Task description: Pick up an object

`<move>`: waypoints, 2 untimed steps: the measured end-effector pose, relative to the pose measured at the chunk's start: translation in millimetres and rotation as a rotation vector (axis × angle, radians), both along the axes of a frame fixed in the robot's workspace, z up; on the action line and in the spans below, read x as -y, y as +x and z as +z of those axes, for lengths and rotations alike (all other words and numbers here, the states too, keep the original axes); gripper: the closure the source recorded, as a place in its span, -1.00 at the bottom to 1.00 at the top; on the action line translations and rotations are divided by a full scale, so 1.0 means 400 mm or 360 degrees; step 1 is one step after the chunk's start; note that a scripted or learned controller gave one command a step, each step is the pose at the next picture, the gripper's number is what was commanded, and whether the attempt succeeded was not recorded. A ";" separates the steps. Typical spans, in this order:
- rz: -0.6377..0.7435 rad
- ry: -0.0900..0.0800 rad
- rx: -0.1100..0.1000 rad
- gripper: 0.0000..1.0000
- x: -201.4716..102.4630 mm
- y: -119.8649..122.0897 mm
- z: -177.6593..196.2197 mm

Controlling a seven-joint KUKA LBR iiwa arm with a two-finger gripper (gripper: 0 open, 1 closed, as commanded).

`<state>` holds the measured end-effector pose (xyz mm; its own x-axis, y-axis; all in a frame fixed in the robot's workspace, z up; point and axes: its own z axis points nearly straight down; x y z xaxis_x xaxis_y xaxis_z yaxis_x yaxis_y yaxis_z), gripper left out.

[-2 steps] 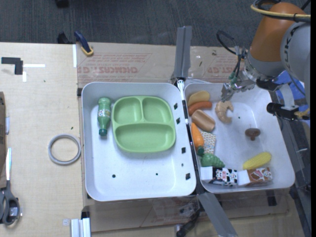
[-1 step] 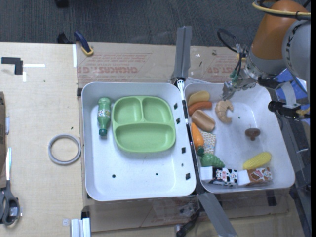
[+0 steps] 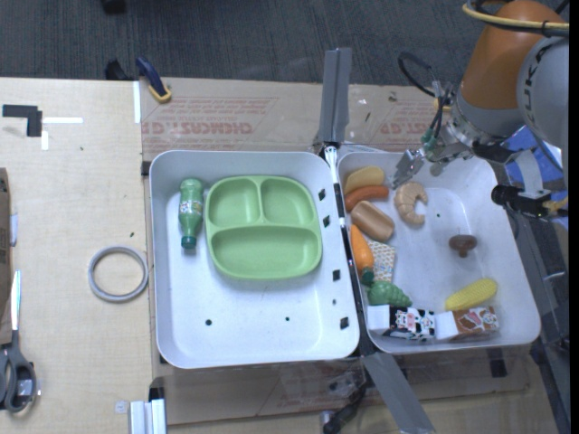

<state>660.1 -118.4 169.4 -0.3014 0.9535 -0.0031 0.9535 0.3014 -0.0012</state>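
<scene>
Hovering over the far part of the right bin (image 3: 507,333), the tool (image 3: 414,163) sits low, just left of the arm's wrist. Its tip is small and dark from here; cannot tell how it is set, and nothing shows held in it.

Nearest candidate: croissant (image 3: 412,201), just near-side of the tool, lying flat on bare bin floor. Looks like the object in hand, judging by closeness alone.

Crowded along the bin's left wall: yellow roll (image 3: 364,178), hot dog (image 3: 366,193), bun (image 3: 373,220), carrot (image 3: 361,248), green vegetable (image 3: 387,293). Out in the open: mushroom (image 3: 463,242), corn (image 3: 470,293). Near edge: cow-print carton (image 3: 412,323), small box (image 3: 473,321).

Left bin (image 3: 253,333) carries a green tray (image 3: 264,226) and bottle (image 3: 189,212). Tape ring (image 3: 118,272) lies on the bench (image 3: 63,197).

Notes on doing it well:
- Come straight down over the croissant's thick middle, not the curled tips.
- Close across its narrow width; the curve may roll it out of the grip.
- Keep clear of the hot dog and bun to the left, which lie close and could be knocked or caught.
- Lift slowly, check it rides up before swinging away.
</scene>
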 end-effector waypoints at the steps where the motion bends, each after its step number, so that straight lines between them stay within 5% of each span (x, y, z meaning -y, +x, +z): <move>1: 0.0044 0.0003 0.0000 -1.00 0.074 -0.019 -0.197; 2: 0.0042 0.0005 -0.0010 1.00 0.076 -0.022 -0.180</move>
<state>651.3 -149.0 97.4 -0.3266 0.9452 0.0018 0.9452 0.3266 -0.0065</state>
